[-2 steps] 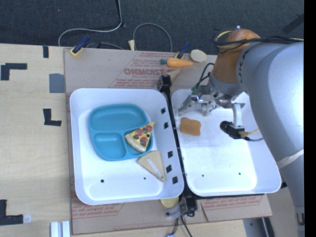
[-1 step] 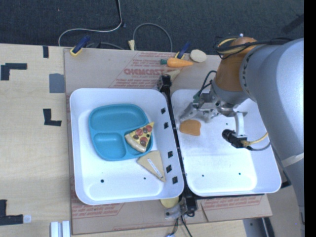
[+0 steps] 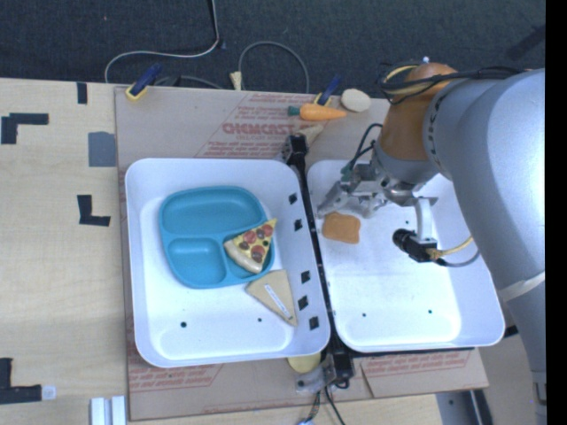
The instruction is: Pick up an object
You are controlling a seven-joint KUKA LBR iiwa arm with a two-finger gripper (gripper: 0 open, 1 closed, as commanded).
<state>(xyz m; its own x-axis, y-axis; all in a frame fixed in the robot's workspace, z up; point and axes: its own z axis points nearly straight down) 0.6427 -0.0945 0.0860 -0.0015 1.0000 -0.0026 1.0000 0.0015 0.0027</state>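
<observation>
Gripper low in right bin, poised over bread roll for pick; finger opening hard to tell, nothing visibly held. Pizza slice rests on blue plate, left bin.

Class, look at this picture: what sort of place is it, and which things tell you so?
Probably a robotics test bench: a grey robot arm reaches over two white bins, holding toy food like a pizza slice.
</observation>
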